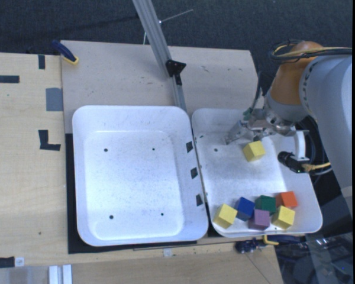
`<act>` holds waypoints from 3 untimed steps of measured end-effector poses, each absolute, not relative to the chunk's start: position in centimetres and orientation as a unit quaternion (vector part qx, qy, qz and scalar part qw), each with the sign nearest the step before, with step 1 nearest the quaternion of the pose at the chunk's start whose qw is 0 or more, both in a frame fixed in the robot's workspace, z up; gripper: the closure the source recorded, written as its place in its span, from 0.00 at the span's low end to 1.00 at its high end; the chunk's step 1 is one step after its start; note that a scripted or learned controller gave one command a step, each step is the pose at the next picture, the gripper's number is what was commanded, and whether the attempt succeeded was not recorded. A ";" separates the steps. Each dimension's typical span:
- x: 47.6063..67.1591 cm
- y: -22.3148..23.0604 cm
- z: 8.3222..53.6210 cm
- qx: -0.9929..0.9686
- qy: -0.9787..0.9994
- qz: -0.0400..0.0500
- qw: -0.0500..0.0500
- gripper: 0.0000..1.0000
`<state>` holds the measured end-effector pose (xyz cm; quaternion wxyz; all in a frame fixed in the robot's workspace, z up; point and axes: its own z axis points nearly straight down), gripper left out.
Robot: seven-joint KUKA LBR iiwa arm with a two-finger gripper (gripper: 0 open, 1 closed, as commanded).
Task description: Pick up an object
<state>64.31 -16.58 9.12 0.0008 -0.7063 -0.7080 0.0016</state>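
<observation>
A yellow cube (254, 151) lies alone in the upper middle of the right bin (225, 176). My gripper (250, 136) hangs just above it at the bin's far side, open, with one finger (231, 139) slanting out to the left. The cube sits just in front of the gripper, not between the fingers. Along the bin's near edge several more cubes huddle together: yellow (225, 215), blue (245, 208), green (264, 203), purple (261, 218), orange (288, 199) and another yellow (284, 217).
The left bin (83, 158) stands beside the right one. A slanted metal bar (157, 34) runs from the top down to the gap between the bins. The arm's grey body (325, 111) and its cables crowd the right bin's right side.
</observation>
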 end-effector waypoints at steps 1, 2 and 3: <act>64.4 -16.5 10.2 -0.706 -0.708 0.001 0.001 1.00; 64.3 -16.8 16.5 -0.707 -0.707 -0.001 -0.002 1.00; 64.4 -16.8 21.6 -0.707 -0.708 -0.001 -0.002 1.00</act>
